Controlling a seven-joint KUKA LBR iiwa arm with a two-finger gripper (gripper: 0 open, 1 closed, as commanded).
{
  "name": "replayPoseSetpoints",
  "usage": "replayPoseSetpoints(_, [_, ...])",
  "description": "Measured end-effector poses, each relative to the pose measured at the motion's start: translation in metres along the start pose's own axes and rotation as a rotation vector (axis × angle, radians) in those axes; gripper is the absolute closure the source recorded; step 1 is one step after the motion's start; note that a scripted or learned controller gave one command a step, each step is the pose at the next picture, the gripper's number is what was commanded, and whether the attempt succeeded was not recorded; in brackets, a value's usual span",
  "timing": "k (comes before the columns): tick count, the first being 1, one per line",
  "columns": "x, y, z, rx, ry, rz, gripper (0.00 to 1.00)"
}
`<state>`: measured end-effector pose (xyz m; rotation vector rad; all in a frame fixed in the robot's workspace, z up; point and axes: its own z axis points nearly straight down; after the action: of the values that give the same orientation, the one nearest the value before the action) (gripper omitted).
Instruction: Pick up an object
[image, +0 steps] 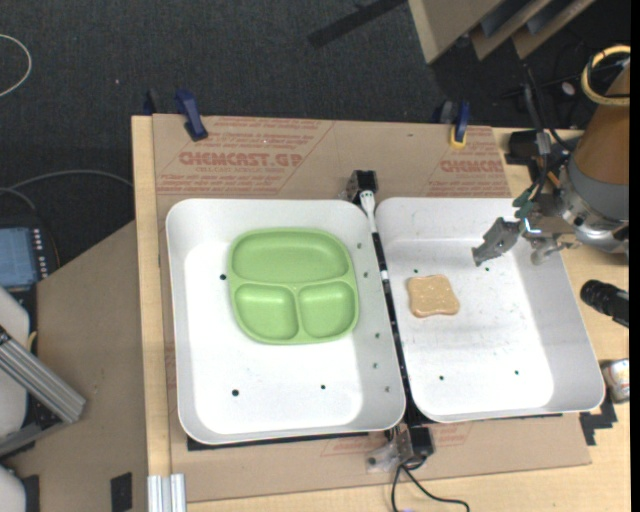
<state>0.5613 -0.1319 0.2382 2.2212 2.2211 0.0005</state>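
Approach step: gripper positioned over the right bin, object not yet engaged.

The gripper (512, 238) is seen above the upper right part of the right bin (560, 330), with its fingers spread apart and nothing held between them. The object to be picked, a flat tan toast-shaped piece (432, 297), is located in the left half of that bin, near the dividing rim and well apart from the gripper. It is judged that a move toward the left and downward is called for next, followed by closure across the piece. Because the piece lies flat, a low descent would likely be needed. Open floor is available on all sides of it, though the rim on its left limits finger room there. The left bin (200, 330) is occupied by a green divided tray (294, 284).
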Motion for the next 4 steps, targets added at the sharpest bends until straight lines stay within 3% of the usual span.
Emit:
replayPoseSetpoints(2, [0.129,-0.058,-0.023,0.002,0.003,-0.008,0.0])
replayPoseSetpoints(3, [0.175,-0.059,-0.121,-0.012,0.003,-0.008,0.0])
replayPoseSetpoints(4, [0.244,-0.083,-0.124,-0.001,0.002,-0.008,0.0])
